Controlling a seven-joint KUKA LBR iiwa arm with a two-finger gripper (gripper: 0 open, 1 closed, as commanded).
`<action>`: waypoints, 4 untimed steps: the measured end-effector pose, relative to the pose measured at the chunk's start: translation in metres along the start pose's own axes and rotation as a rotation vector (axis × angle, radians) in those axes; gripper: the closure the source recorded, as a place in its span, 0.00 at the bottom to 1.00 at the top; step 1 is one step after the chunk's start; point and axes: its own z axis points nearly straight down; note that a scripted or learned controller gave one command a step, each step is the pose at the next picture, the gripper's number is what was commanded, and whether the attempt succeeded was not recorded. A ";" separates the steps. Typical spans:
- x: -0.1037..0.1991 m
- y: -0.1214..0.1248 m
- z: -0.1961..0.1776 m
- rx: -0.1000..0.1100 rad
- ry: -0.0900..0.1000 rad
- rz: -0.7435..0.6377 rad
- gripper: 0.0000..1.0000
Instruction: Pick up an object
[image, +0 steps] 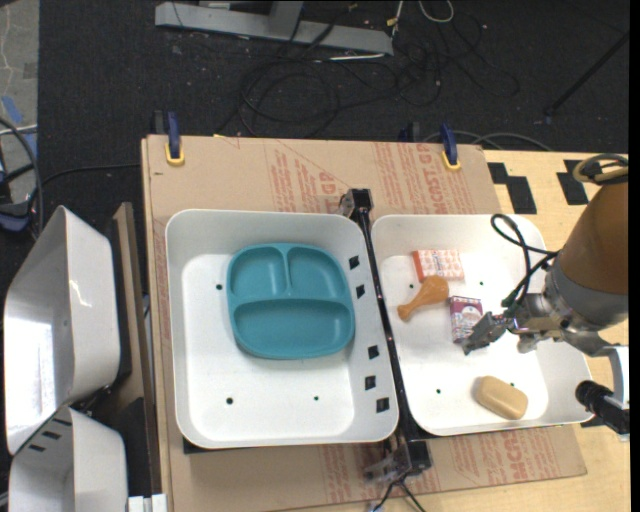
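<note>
In the right bin (440, 415) lie a red and white packet (438, 264), a tan drumstick-shaped piece (424, 297), a small purple and white box (464, 316) and a beige oval lump (500, 397). My gripper (481, 334) hangs low over this bin, just right of and below the purple box, with its dark fingers close to the box's lower right corner. The arm comes in from the right, its orange band (603, 235) above the wrist. Nothing shows between the fingers.
The left bin (200, 400) holds a teal divided plate (290, 301). A black divider strip (378, 310) runs between the bins. A black cable (520, 250) loops off the wrist above the right bin. White tubs (55, 330) stand off the bench at the left.
</note>
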 end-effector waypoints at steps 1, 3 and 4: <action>0.000 0.003 -0.005 -0.012 -0.002 -0.003 0.00; -0.004 0.007 0.105 -0.009 -0.001 -0.001 0.00; -0.004 0.008 0.092 -0.012 -0.002 0.001 1.00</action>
